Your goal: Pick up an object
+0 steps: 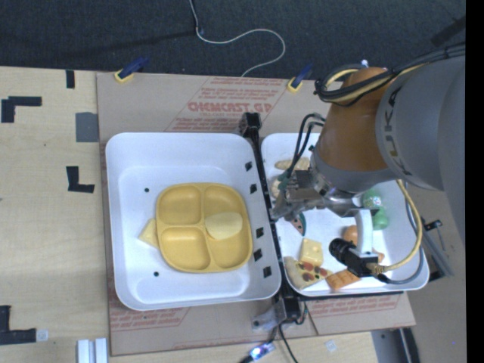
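My gripper [290,203] hangs low over the left part of the right bin [412,278], close to the divider between the bins. The arm's orange band and grey body cover most of that bin. Near the bin's front lie a pale yellow block [310,249], an orange piece [340,280] and a tan rounded piece [296,276]. A green object [375,210] sits to the right of the wrist. A pale item [286,164] peeks out at the bin's back, partly hidden by the arm.
The left bin [128,172] holds a yellow divided plate [203,227] with a pale round piece [224,224] in its right compartment and a yellow wedge [148,234] under its left edge. Black clips line the divider [261,203].
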